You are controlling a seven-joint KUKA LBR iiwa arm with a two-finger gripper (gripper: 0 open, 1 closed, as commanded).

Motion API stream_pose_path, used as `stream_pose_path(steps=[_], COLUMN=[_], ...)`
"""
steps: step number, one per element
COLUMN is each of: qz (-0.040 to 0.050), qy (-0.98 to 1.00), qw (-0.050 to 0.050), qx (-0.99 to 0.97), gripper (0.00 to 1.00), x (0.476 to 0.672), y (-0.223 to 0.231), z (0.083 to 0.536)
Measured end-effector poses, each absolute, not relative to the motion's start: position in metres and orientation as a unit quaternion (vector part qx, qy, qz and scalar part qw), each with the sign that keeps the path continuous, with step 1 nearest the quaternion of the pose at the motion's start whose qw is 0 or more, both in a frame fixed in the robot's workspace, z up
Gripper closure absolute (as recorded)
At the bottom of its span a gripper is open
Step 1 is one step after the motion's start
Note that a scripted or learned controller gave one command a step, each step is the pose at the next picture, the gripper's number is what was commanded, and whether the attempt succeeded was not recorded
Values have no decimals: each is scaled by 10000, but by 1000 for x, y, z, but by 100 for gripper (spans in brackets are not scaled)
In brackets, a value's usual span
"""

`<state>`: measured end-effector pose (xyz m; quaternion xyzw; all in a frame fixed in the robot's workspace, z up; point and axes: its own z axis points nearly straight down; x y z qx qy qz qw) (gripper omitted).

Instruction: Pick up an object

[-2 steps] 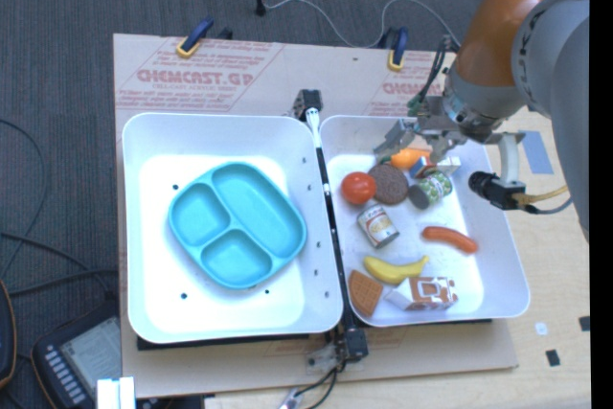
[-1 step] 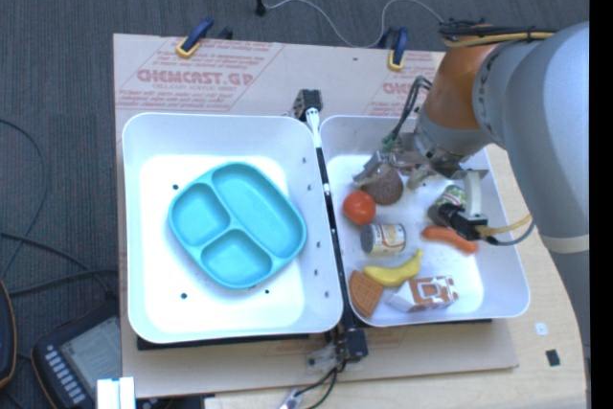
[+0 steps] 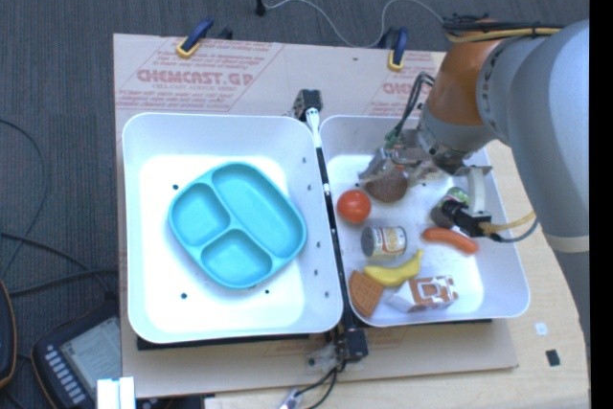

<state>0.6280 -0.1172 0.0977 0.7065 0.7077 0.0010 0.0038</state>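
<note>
Bench [image 3: 239,62]: one brown board, carrying two white bins side by side, clamped at the far edge by two clips.
Nearest items, right bin [image 3: 498,297]: one small carton [image 3: 429,293] with orange print lay at the near edge; just left of it, one round waffle-like biscuit [image 3: 364,292].
Banana [image 3: 395,270]: one, yellow, curved, lying just above the biscuit and the carton.
Can [image 3: 384,241]: one, on its side, just beyond the banana.
Tomato [image 3: 353,206]: one, red and round, close to the bin's left wall.
Carrot [image 3: 450,240]: one, orange, lying right of the can.
Dark piece [image 3: 452,208]: one small black-and-green thing beyond the carrot; too small to name.
Left bin [image 3: 144,134]: one blue divided plate [image 3: 237,223], three compartments, resting in the middle.
Brown object [image 3: 388,182]: one, lumpy, at the far part of the right bin, right under the arm's tip.
Hand [image 3: 404,158]: down at the brown object and seemingly touching it; open or closed, I could not tell.
Arm [image 3: 536,110]: one, grey with an orange band, coming in from the right.
</note>
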Motion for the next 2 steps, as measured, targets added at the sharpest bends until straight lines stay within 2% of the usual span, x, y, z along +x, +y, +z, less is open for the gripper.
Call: stream_pose_path(steps=[1, 2], qz=[2, -7], qy=[7075, 7074], qw=[2, -8], qx=[7067, 7068], gripper=[100, 100], x=[558, 558], y=[-77, -77], z=[185, 194])
